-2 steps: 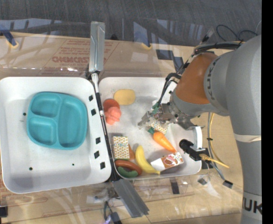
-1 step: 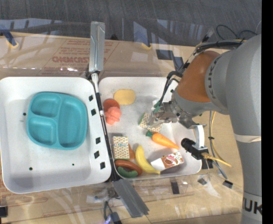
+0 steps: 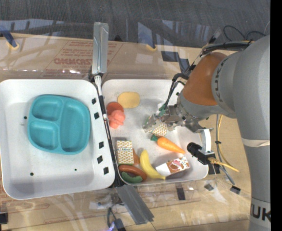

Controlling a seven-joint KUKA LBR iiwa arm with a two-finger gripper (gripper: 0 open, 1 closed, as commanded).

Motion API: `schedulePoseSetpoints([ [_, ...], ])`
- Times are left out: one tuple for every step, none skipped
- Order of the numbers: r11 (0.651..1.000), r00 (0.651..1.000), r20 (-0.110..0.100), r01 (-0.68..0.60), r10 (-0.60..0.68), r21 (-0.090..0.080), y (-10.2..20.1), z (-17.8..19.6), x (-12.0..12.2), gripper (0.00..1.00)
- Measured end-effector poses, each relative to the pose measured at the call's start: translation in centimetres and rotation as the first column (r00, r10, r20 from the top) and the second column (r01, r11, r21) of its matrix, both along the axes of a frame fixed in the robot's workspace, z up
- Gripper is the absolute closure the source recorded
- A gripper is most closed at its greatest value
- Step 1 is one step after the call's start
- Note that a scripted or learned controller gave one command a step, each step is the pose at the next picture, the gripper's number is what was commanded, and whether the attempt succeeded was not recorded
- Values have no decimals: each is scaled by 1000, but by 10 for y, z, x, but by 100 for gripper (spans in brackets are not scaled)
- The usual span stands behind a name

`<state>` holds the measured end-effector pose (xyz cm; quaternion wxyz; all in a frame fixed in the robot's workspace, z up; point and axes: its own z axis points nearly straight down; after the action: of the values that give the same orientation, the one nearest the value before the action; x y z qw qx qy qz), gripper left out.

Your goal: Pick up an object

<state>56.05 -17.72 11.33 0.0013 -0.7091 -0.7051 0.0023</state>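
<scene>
While the gripper sits low mid-bin, finger state indeterminable | carrot just below it, banana near front rim | right bin bare along back wall | carton print unreadable

Robotics lab bench. Grey arm with orange band over two shallow white plastic bins. Taped cardboard surface, loose cables.

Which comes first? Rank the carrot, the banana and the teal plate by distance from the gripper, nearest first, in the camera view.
From the gripper:
1. Carrot, just below it in the right bin.
2. Banana, farther down, near that bin's front edge.
3. Teal plate, far left, across the divider in the left bin.
</scene>
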Motion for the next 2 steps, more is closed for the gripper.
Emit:
schedulePoseSetpoints([
  [992,992,22,-123,123,-12,8,-14,-14,0],
  [992,992,20,-126,126,-12,7,-5,-13,100],
])
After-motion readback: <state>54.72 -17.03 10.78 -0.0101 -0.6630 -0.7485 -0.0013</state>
